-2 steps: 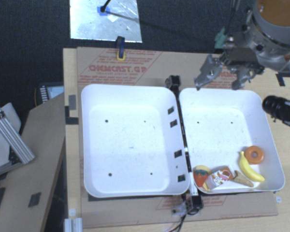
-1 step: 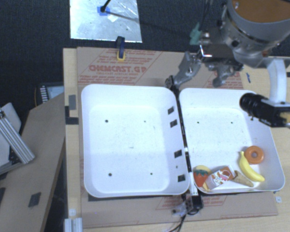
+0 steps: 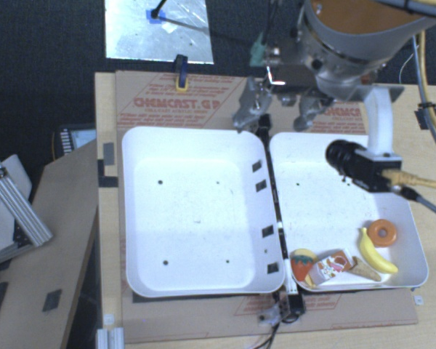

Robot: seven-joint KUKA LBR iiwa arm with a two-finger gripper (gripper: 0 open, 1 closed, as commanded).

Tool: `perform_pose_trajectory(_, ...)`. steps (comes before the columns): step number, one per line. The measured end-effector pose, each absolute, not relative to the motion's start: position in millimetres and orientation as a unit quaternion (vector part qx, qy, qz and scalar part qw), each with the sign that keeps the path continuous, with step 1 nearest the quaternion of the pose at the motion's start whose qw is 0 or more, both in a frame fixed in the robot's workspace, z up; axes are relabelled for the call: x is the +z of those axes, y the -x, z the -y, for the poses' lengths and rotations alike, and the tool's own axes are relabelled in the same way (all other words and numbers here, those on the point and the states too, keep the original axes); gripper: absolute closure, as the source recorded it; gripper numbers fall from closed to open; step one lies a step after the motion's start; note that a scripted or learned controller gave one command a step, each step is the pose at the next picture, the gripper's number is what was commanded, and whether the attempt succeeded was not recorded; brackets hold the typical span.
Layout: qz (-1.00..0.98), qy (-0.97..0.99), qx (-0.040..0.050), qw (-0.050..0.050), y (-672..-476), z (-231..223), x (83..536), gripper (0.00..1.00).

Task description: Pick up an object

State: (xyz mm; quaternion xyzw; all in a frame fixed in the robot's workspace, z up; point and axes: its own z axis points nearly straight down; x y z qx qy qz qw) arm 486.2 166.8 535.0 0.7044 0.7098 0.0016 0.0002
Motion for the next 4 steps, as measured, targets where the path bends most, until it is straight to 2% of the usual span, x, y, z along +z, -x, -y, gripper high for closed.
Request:
perform_pose_trajectory(1, -0.711, -0.704, 0.0017, 0.0, -485.9, -230.4, 534.9, 0.0)
perform_pose_trajectory(2, -0.707, -0.707, 0.0013, 0.001, -536.8, -222.8, 534.6, 0.0)
perform_pose_trajectory(3, -0.707, -0.707, 0.0021, 0.001, -535.0, -223.5, 546.3, 1.0)
perform_pose_trajectory(4, -0.704, -0.71, -0.0001, 0.002, -563.7, -132.2, 534.7, 1.0)
